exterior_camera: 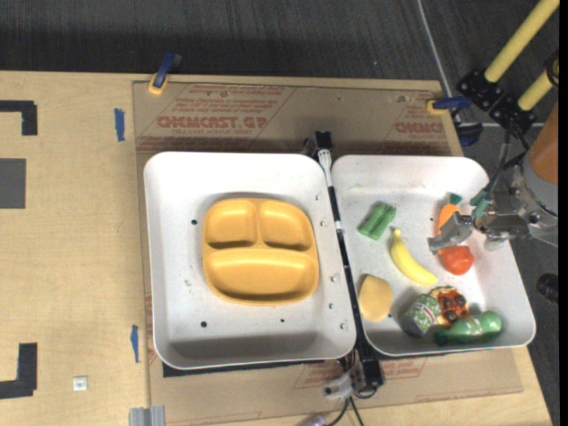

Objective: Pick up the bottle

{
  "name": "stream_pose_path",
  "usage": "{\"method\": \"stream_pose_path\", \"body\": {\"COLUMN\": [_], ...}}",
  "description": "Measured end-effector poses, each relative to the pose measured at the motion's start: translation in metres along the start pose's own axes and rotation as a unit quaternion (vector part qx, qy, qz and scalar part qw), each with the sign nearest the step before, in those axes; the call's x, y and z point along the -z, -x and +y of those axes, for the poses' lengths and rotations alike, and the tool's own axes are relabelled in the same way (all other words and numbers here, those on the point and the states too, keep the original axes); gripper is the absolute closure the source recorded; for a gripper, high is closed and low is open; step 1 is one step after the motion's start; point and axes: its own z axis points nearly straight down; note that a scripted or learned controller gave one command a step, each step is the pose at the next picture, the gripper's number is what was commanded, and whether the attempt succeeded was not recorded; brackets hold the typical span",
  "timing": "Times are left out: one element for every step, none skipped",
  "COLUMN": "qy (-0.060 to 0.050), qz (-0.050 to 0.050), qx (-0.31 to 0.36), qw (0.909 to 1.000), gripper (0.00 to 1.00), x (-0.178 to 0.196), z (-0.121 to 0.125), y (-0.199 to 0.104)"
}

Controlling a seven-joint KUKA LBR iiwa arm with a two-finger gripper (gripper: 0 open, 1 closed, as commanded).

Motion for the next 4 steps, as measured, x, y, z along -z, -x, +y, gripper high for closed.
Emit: {"method": "stream_pose_path", "body": {"qy": [0.0, 0.002, 0.002, 0.002], "qz": [0.0, 0.0, 0.0, 0.0], "qx": [0.123, 0.122, 0.079, 0.08], "qw": [0.9924, 0.9925, 0.9969, 0.9968], "gripper": [0.0, 1.0, 1.0, 0.0], "x": [-0.08, -0.069, -0.188, -0.188], "z": [0.082, 0.082, 0.049, 0.049], "y": [-0.054, -0.054, -0.001, -0.002]}}
